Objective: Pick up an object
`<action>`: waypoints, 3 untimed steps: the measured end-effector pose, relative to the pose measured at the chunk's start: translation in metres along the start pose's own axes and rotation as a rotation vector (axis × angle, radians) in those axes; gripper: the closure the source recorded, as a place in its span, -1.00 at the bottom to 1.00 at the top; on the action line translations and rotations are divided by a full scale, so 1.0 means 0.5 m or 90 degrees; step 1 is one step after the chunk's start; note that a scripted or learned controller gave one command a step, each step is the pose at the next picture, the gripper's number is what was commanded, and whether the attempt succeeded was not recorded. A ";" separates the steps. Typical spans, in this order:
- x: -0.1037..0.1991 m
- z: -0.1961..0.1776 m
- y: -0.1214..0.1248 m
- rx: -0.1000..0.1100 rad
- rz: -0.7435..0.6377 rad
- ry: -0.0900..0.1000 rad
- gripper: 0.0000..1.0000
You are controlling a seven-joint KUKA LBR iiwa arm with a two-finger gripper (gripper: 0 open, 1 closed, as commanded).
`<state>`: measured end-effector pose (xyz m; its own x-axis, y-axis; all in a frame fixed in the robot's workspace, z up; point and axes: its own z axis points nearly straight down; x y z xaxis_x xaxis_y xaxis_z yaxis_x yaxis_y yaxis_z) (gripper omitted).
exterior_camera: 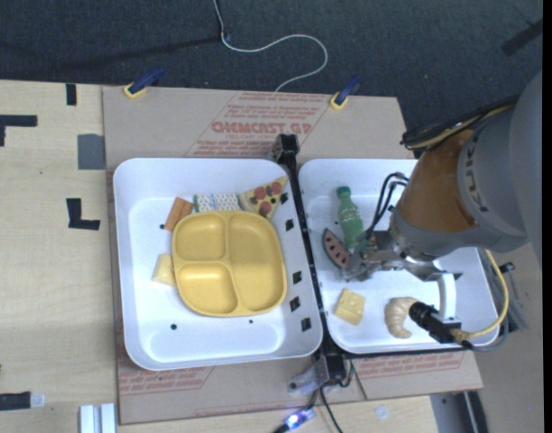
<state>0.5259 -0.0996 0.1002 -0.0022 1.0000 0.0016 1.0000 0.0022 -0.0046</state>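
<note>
Gripper sits low in the right bin, at the watermelon slice and just near of the green bottle; you can't tell how its grip stands, the wrist hides it. Cheese wedge and croissant lie near, with open floor between them. Left bin is crowded: yellow divided plate covers part of the pizza slice and the orange piece. Cardboard print reads roughly "CHEMCAST GP", blurred. You see the arm cut off at right.
</note>
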 end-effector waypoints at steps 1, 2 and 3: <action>0.001 -0.123 0.012 -0.005 0.000 -0.001 1.00; -0.014 -0.239 0.020 -0.005 0.001 -0.002 1.00; -0.013 -0.248 0.020 -0.002 0.000 -0.001 1.00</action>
<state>0.5367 -0.1062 0.2242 -0.0015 1.0000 0.0007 1.0000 0.0015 -0.0010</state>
